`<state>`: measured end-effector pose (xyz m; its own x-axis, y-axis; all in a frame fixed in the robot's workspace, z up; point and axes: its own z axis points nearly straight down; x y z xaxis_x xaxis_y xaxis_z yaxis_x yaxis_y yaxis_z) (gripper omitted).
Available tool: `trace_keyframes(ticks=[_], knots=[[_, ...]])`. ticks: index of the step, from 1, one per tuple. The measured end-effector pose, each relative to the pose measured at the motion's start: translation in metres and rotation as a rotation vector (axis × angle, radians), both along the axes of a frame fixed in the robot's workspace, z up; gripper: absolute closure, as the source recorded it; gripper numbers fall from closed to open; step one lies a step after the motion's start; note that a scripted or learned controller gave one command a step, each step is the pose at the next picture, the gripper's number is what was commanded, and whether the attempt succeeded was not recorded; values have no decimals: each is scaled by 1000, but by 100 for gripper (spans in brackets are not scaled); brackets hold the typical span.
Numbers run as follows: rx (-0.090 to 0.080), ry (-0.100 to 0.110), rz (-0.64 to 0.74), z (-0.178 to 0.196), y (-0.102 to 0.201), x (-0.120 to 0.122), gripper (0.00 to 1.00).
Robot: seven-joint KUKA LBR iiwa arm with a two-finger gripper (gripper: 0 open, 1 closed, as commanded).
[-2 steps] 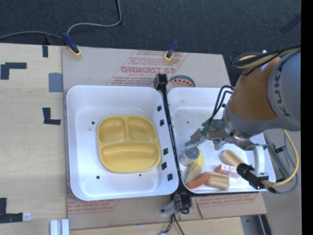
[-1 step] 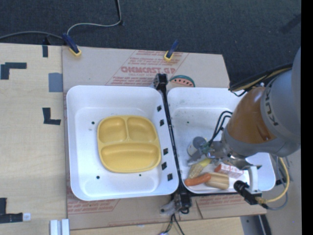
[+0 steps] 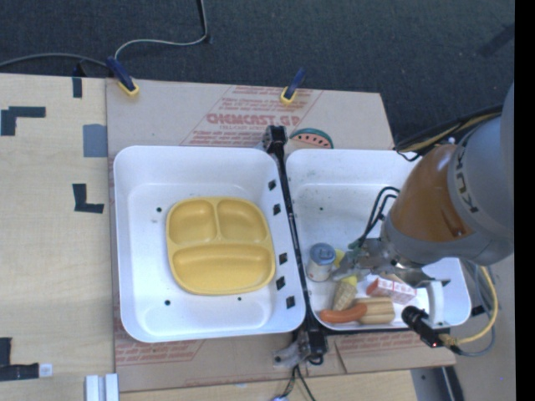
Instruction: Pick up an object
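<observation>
Starting on the left, the left bin (image 3: 134, 224) just has the yellow divided plate (image 3: 221, 246) sitting flat in the middle of it, nothing else going on there and well away from the arm. Over the black divider (image 3: 284, 224), the right bin (image 3: 334, 182) is where all the pickable stuff is, bunched into the near corner: a small can (image 3: 321, 261) with a bluish top right by the divider, a corn cob (image 3: 344, 291) just beside it, a carrot (image 3: 343, 314) lying along the front wall, a tan bun-looking piece (image 3: 378, 310) touching the carrot, and a red and white packet (image 3: 390, 288) a bit further right. The arm (image 3: 447, 203) comes in from the right and the gripper (image 3: 361, 257) is down low over that pile, somewhere between the can and the corn, but honestly the wrist blocks so much that I cannot tell what state the claw is in or whether it's got anything. Nothing looks lifted, every item seems to be lying on the bin floor, so I'd say the pick isn't done yet. Best guess is it's at the reach or about-to-grab stage, with the actual grasp and the lift both left to go.
</observation>
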<state>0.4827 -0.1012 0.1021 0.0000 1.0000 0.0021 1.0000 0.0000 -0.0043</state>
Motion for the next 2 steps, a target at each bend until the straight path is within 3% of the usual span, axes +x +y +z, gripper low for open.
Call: trace_keyframes(ticks=[1,2], knots=[[-1,-4,2,105,74,12,100],[-1,-3,3,152,151,1,100]])
